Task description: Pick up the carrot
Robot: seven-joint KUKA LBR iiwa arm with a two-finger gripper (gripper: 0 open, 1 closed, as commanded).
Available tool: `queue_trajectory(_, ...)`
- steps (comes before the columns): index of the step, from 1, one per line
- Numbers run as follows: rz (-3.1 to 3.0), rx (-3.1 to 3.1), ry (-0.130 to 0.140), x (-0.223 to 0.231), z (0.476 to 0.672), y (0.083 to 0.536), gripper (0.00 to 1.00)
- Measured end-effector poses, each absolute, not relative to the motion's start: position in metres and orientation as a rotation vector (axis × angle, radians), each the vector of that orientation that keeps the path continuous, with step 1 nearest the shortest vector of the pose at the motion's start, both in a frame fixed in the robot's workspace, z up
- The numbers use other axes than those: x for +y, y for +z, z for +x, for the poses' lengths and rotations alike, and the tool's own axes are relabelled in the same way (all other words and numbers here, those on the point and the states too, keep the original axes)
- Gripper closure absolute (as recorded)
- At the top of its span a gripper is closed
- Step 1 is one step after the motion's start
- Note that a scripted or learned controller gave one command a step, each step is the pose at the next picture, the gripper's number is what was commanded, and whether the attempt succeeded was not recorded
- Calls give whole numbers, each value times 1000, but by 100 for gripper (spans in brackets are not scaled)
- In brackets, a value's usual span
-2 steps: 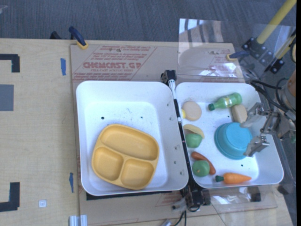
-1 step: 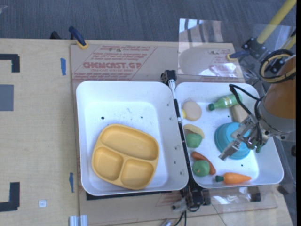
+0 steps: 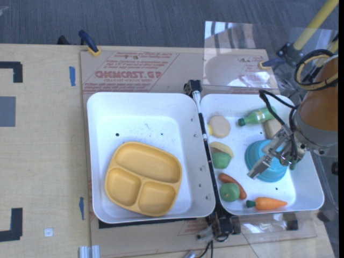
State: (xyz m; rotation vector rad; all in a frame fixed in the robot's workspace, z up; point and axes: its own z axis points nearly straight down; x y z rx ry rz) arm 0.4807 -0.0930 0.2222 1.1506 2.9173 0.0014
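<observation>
Orange tapered carrot [image 3: 270, 202], smooth, beside round green fruit [image 3: 229, 192]

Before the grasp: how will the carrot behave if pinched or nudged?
The carrot looks like a glossy moulded toy, so it is probably stiff, light and somewhat slippery. Its round, tapered body may roll or pivot if nudged. It lies near the right bin's front wall, which could stop it. The end effector is above the blue bowl.

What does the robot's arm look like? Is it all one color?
No. The arm is grey with a big rounded orange band above the wrist. Black cables loop beside it. At its end sits a small grey metal gripper with two thin fingers.
</observation>
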Motion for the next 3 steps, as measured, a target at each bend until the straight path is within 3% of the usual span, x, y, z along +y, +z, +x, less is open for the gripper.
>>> queue_trajectory(1,1265,2878,0,-104,480,204,0)
queue_trajectory(2,1207,2895,5,-17,481,250,0)
queue_trajectory(3,1175,2917,-1,56,479,233,0)
